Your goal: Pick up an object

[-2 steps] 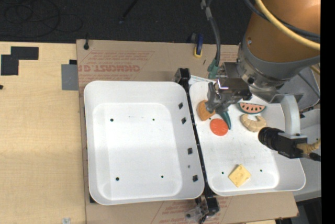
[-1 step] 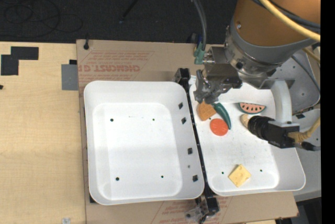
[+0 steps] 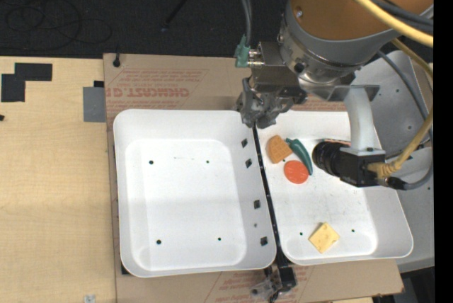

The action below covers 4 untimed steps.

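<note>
Left bin [image 3: 134, 252]: white, shallow, only small dark dots on its floor, sits on the counter [image 3: 49, 174]

Divider between the bins: row of small dark clips down the seam

Pincer [image 3: 259, 110]: hangs at the far end of that seam, above the top-left corner of the right bin [image 3: 396, 245]; nothing seen between its tips; can't tell if it is open or closed, dark and foreshortened from this angle

Right bin holds the candidates: orange-tan piece [image 3: 278, 149] just below the pincer, green strip [image 3: 300, 153] touching it on the right, red round piece [image 3: 296, 173] just under both, yellow block [image 3: 324, 237] well apart near the front wall

Judgement: grasp not begun. Yellow block looks the cleanest target, standing alone; the cluster risks a double catch. Come down centred, clear of the bin wall, then close
</note>
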Tool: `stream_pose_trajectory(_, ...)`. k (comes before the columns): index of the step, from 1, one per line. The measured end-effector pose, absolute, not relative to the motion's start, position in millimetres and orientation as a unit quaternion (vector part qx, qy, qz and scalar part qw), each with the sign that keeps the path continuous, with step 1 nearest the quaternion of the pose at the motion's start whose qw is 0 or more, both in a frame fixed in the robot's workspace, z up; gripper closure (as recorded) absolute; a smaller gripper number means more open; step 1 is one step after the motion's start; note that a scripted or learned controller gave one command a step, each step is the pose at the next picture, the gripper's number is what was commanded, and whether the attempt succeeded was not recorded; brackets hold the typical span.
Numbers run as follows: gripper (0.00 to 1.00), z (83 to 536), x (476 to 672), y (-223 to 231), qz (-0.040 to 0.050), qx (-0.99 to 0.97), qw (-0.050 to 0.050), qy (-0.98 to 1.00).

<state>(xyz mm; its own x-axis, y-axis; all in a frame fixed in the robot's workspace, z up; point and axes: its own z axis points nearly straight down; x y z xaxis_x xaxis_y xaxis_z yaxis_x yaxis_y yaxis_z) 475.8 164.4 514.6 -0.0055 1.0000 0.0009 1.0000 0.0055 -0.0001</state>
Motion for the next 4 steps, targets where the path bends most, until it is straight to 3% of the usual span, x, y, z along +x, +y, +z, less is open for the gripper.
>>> stream_pose_trajectory(1,1.0,538,475.7,207,0.0003,-0.705,0.001,-0.709)
stream_pose_trajectory(4,1.0,564,475.8,208,0.0076,-0.7,0.004,-0.714)
